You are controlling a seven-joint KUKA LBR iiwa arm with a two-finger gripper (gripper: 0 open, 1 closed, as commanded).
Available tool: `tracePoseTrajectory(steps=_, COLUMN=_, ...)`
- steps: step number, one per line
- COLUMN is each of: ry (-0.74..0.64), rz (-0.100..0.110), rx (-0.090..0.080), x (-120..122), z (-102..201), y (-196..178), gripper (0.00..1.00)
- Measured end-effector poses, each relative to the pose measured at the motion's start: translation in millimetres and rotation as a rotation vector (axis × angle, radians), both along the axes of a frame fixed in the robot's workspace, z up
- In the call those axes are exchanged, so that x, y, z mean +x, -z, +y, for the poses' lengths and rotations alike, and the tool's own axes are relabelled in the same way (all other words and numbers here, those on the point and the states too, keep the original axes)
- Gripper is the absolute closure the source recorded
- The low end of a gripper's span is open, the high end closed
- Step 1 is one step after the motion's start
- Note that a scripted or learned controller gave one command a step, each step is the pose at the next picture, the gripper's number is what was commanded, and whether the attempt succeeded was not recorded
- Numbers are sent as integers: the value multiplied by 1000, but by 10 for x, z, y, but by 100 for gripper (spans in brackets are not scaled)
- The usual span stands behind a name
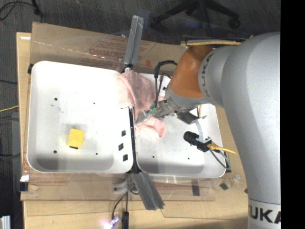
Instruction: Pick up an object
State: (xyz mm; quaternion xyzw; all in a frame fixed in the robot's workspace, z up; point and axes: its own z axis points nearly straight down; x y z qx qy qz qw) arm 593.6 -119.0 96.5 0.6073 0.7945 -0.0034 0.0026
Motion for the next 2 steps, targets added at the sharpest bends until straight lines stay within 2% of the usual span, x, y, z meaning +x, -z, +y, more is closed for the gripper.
tracePoseTrajectory(steps=1, ry=-4, rz=0, rx=3, x=3, z=18, y=-94, gripper=100)
tracePoseTrajectory(steps=2, ry=-53, rz=2, rx=9, x=111, z=369, y=-955, gripper=100)
